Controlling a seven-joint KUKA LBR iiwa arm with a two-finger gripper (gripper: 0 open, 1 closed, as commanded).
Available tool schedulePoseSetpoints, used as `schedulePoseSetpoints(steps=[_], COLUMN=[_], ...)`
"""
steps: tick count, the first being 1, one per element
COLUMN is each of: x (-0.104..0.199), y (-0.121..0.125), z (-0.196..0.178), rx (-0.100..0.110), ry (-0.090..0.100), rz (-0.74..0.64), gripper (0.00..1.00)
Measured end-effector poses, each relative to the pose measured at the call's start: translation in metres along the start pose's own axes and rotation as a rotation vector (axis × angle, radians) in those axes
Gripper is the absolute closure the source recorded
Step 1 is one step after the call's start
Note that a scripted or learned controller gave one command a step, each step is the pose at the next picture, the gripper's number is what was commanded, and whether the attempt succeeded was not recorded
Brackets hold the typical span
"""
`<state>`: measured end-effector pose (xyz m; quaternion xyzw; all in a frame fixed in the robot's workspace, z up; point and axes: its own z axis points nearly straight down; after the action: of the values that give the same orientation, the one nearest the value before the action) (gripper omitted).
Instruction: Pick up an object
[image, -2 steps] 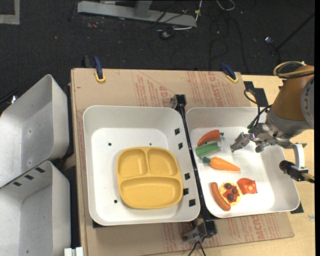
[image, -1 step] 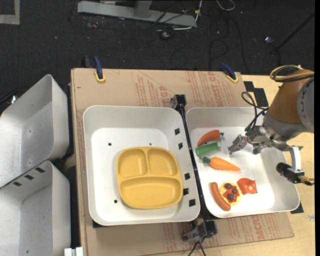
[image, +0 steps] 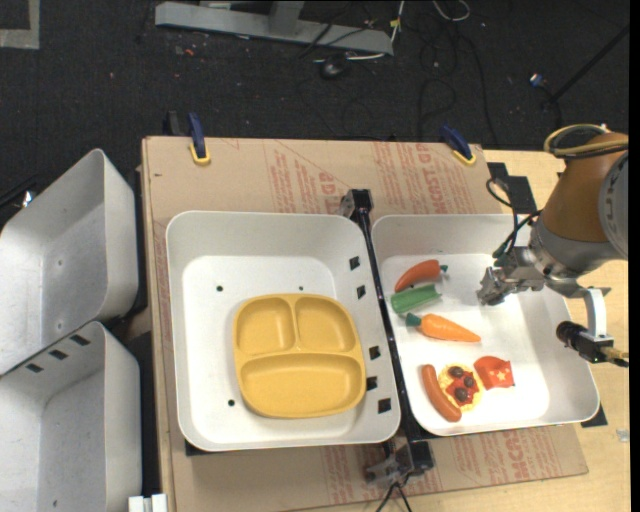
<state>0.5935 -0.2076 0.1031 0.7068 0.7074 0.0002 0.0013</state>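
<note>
Bright, even overhead light w/ soft shadows, mild glare on white bins (image: 190, 240) (slightly grainy, dark surroundings).

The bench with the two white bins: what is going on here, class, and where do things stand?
A grey and orange robot arm reaches in from the right, its tool low over the right bin. That bin has toy food: a red pepper, a green piece, a carrot, a sausage, a pizza slice and a red piece. The left bin contains a yellow divided plate. Nothing has been lifted yet.
</note>
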Motion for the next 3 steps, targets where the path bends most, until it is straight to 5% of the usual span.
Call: schedulePoseSetpoints(steps=[3], x=[-0.002], y=[0.009], z=[-0.163], rx=[-0.004], ry=[-0.001], rz=[-0.001], gripper=[1.0])
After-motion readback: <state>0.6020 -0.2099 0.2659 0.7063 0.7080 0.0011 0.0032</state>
